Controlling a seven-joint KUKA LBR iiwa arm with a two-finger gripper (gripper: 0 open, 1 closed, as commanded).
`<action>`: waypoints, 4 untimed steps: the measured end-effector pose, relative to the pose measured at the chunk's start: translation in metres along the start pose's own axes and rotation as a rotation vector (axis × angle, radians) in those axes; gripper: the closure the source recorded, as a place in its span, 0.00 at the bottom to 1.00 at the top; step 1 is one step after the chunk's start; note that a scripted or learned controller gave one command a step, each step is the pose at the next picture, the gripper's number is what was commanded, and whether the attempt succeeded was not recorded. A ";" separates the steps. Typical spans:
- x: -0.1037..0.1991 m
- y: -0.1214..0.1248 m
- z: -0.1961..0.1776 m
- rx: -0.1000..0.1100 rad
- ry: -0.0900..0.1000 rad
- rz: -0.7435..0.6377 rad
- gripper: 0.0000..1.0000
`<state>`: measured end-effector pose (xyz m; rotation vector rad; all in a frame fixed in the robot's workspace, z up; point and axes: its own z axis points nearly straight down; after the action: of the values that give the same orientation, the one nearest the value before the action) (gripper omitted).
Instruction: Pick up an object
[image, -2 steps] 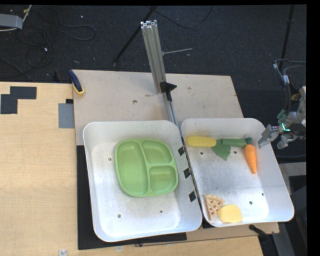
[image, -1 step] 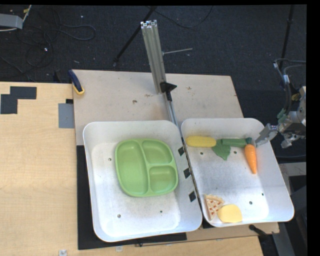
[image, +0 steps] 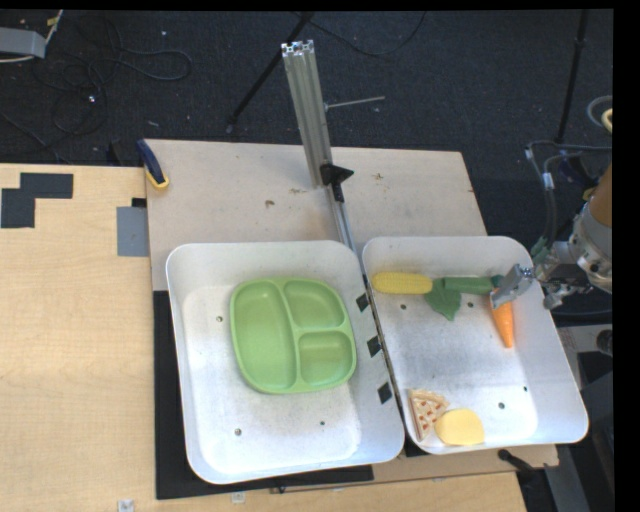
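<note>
Waffle slice (image: 427, 409) partly hidden beneath yellow round piece (image: 460, 427).

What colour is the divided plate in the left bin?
Light green, seen clearly in the camera view: the divided plate lies in the left bin.

- You saw the gripper (image: 511, 283) over the right bin (image: 560, 375), just above the carrot (image: 505, 325)
- Corn (image: 401, 284) lay nearby; a green divided plate (image: 293, 335) sat in the left bin (image: 200, 400)
</note>
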<state>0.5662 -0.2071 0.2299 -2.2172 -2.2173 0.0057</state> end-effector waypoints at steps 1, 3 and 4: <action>0.003 -0.010 0.055 0.001 0.001 0.000 0.00; 0.005 -0.013 0.087 -0.003 -0.001 0.002 1.00; 0.001 -0.022 0.038 -0.009 -0.003 0.004 1.00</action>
<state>0.5435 -0.2056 0.1921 -2.2276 -2.2186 -0.0013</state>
